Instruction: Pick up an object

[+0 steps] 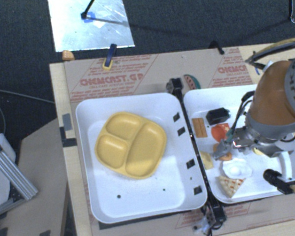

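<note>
Pizza slice (pixel 231 185) at right bin's (pixel 243 90) front edge — light, floppy; grip its crust. Gripper (pixel 223 149) hovers behind — can't tell its state.

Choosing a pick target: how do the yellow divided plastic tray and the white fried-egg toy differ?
The yellow divided plastic tray is far larger than the white fried-egg toy. The tray lies in the left white bin, well away from the arm; the egg lies in the right white bin, crowded by other small items just below the gripper. Both lie flat.
</note>
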Motion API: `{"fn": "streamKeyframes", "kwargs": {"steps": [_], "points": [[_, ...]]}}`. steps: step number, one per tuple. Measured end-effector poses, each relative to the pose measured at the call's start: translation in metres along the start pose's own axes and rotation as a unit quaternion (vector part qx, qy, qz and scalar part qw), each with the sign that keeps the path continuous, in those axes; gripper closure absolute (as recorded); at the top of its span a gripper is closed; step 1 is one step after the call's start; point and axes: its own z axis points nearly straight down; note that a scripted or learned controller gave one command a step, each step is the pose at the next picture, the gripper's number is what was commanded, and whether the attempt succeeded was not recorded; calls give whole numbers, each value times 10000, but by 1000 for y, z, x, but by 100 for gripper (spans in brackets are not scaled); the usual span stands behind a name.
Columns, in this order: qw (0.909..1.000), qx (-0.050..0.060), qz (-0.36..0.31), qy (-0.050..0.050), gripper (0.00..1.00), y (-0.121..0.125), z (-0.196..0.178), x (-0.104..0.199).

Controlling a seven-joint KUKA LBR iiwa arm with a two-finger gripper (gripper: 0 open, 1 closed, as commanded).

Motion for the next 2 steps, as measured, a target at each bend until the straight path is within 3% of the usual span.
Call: {"fn": "streamKeyframes", "kwargs": {"steps": [1, 2], "points": [[9999, -105, -77, 2, 0, 90, -68, 40], [10000, -59, -64, 2, 100, 86, -75, 37]]}}
